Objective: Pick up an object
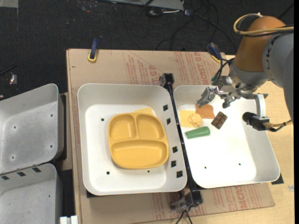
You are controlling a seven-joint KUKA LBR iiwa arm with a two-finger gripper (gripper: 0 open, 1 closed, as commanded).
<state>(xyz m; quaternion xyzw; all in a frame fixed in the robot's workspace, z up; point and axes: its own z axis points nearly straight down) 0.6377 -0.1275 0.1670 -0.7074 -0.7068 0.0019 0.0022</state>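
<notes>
My gripper (214,100) hangs over the far left part of the right bin (243,167), its two fingers spread apart with nothing between them. Just below it lie several small items: an orange piece (204,111), a brown block (219,120), a pale yellow lump (195,120) on a yellow slab (185,116), and a green cylinder (197,133). The orange piece sits right under the left finger (205,97). I cannot tell whether the finger touches it.
The left bin (93,171) holds a yellow divided tray (138,141). A black divider (175,125) runs between the two bins. The near half of the right bin is bare white floor. Grey lids (28,125) lie off the bench at the left.
</notes>
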